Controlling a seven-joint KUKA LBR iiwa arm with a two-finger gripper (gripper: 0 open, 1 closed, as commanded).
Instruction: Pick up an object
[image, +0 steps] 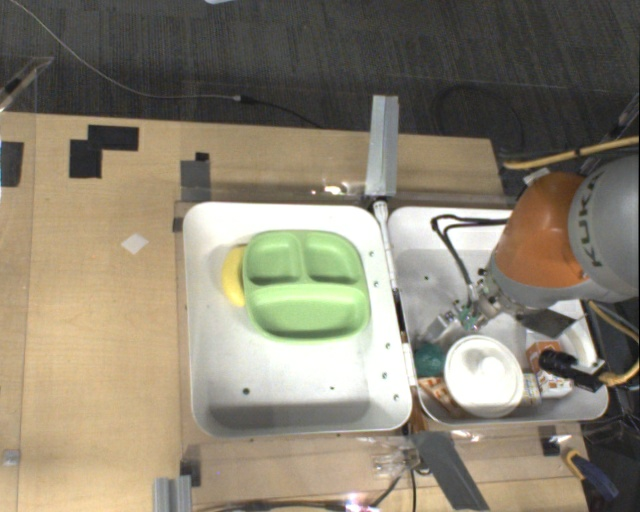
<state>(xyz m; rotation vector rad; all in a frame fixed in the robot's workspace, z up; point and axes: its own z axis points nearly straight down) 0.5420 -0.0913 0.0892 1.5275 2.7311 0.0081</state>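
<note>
gripper (457, 320) position, as i read it from the overhead view: low inside the right-hand bin (420, 260), roughly at the middle of that bin, with the arm (612, 225) reaching in from the view's right and its orange band (540, 245) over the bin's far right part. i cannot tell from this angle whether the gripper is spread or closed, as the wrist covers most of it, and i see nothing clamped in it. candidate objects in the same bin: a white round cup (483, 372), seen from above, stands toward the near edge, just beside the gripper on its near side; whether the two touch i cannot tell. a teal item (430, 358) lies against the cup's left side, partly hidden by it, close to the wall between the bins. a thin black wire shape (448, 235) lies on the floor at the far end of this bin. left-hand bin (290, 385) contents: a green divided plate (305, 282) with three compartments rests flat in the far half, and a yellow item (233, 277) shows at the plate's left edge, partly tucked under it. both of these are well apart from the gripper. both bins sit side by side on the pale wooden bench (90, 330).
</note>
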